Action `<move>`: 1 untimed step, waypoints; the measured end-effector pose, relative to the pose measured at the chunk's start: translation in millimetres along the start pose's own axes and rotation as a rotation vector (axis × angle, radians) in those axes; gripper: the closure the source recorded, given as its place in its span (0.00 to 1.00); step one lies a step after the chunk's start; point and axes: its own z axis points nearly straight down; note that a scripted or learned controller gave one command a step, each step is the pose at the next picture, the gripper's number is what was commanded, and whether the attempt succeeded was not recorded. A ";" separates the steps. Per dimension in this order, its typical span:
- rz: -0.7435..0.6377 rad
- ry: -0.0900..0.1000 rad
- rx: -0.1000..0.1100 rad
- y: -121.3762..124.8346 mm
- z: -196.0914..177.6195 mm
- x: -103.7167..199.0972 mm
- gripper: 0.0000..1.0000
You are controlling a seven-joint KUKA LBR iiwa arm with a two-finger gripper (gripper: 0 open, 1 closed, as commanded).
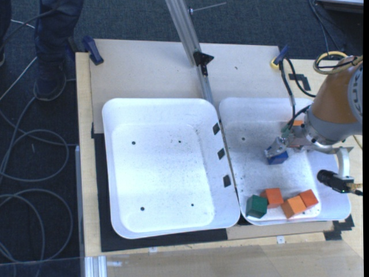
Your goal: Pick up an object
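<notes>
Blue object (pixel 277 155) low in right bin (pixel 253 120), roughly bin centre, small, blocky, saturated blue with a paler grey-silver top face. Sitting right at tip of end effector (pixel 283 145); touching or just beside, cannot tell which. End effector open or closed: cannot tell, fingers too small and blurred against the wrist. Not confirmed as held.

Arm (pixel 337 105) entering from 3 o'clock, orange band above wrist, covering bin's 2–3 o'clock area.

Edges and room:
- Blue object well apart from bin walls; open floor toward 9, 10 and 12 o'clock of it.
- Cluster along 6 o'clock rim of right bin: green block (pixel 256 206) at 7 o'clock, then three orange blocks (pixel 293 203) toward 5 o'clock, last two touching and tight to the rim.
- Left bin (pixel 118 120) bare white floor with dark speckle.
- Divider between bins carrying three black clips (pixel 221 153).

Counts: 2 bins, 1 blue, 1 green, 3 orange. Small orange bit (pixel 297 123) by the wrist, unclear what.
</notes>
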 end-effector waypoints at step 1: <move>-0.005 0.003 0.004 -18.5 11.4 73.0 1.00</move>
